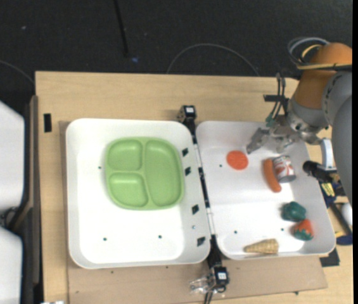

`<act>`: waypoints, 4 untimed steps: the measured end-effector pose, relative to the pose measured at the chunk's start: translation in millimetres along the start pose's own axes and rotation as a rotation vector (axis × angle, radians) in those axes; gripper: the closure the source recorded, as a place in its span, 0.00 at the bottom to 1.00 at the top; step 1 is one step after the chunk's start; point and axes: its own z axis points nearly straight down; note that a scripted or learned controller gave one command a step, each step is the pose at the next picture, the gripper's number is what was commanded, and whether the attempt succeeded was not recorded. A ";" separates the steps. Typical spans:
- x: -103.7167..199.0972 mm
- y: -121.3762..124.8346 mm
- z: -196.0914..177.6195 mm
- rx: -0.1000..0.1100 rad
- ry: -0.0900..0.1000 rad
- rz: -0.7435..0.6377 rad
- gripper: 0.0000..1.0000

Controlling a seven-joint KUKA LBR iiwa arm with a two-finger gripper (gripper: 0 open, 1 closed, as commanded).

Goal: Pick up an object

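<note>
Two white bins: left bin (83, 233), right bin (229, 227). One green divided plate (144, 173) with three compartments. One round orange-red ball (237, 160). One orange sausage (271, 177). One small silver can (284, 168). One dark green lump (293, 211). One red-and-green piece (303, 230), perhaps a strawberry. One tan cone (262, 247). Six loose items in all, every one in the right bin.

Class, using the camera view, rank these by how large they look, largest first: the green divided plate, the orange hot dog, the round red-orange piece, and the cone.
1. Green divided plate, by far.
2. Orange hot dog and cone: too alike to rank.
3. Round red-orange piece, smallest.
</note>
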 end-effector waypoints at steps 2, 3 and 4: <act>-3.5 3.1 -78.3 -0.008 0.000 -0.001 1.00; -5.0 4.2 -118.4 -0.005 0.000 -0.001 1.00; 53.6 -5.3 -124.6 -0.002 0.002 0.001 1.00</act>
